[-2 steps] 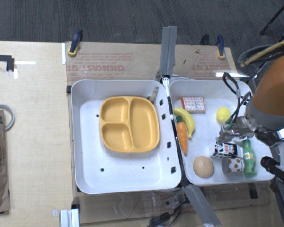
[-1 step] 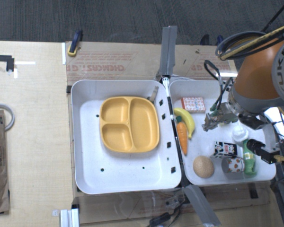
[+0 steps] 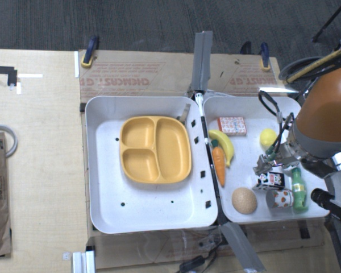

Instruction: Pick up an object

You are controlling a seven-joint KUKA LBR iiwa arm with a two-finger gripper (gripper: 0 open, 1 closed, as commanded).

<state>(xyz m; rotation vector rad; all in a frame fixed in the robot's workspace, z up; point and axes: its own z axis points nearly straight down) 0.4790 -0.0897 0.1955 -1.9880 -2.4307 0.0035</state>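
My gripper (image 3: 269, 165) hangs low over the right bin (image 3: 253, 111), near its right side. Directly below it lies a small black-and-white carton (image 3: 271, 180); whether they touch is unclear. Around it are a yellow lemon (image 3: 267, 137), a green bottle (image 3: 298, 189), a spotted little can (image 3: 281, 198) and a brown egg-shaped ball (image 3: 244, 200). Further left in the same bin lie a banana (image 3: 225, 144), a carrot (image 3: 218, 165) and a pink patterned box (image 3: 232, 125).
The left bin (image 3: 102, 175) holds a yellow divided plate (image 3: 156, 149). The arm's orange band and grey body (image 3: 325, 115) cover the right bin's far right edge. Cardboard lies behind both bins, and a grey divider bar runs between them.
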